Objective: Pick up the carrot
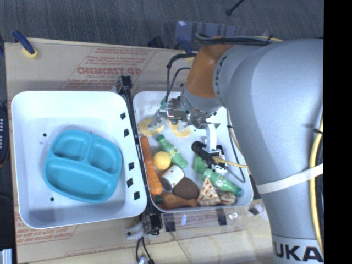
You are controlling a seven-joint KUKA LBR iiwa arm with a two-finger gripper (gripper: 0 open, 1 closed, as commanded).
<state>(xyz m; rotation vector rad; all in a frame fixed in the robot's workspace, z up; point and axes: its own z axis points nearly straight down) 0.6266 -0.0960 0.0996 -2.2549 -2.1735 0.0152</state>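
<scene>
The carrot (149, 166) is a long orange stick lying along the left wall of the right bin (246, 194), running from near the middle of the wall down toward the front. My gripper (175, 114) hangs over the back of that bin, below the orange wrist band. It is up and to the right of the carrot's top end and apart from it. Nothing shows held in it.
Beside the carrot lie a yellow lemon (161, 160), a green bottle (171, 152), a white cup (172, 176), a brown lump (187, 188), a pizza slice (208, 192) and a drumstick (176, 202). The left bin (27, 109) holds a blue divided tray (82, 165).
</scene>
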